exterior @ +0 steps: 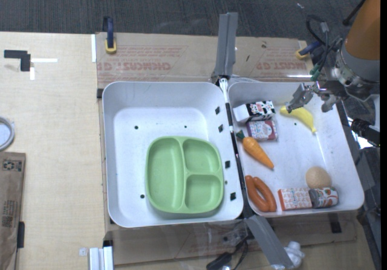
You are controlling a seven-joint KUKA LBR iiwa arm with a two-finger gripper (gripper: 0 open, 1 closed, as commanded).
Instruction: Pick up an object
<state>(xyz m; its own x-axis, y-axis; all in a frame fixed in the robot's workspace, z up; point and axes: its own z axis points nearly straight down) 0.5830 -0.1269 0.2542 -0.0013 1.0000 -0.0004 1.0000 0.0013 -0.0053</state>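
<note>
Fingers apparently touching banana, right bin

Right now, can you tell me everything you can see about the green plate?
The green plate is a pale green tray that looks like smooth plastic, with rounded corners. Raised ridges split it into three compartments: one long section on the left and two smaller ones on the right. It lies flat, right side up, on the floor of the left bin, toward the bin's near edge and slightly turned. Nothing sits in it, and only the bin floor touches it.
</note>
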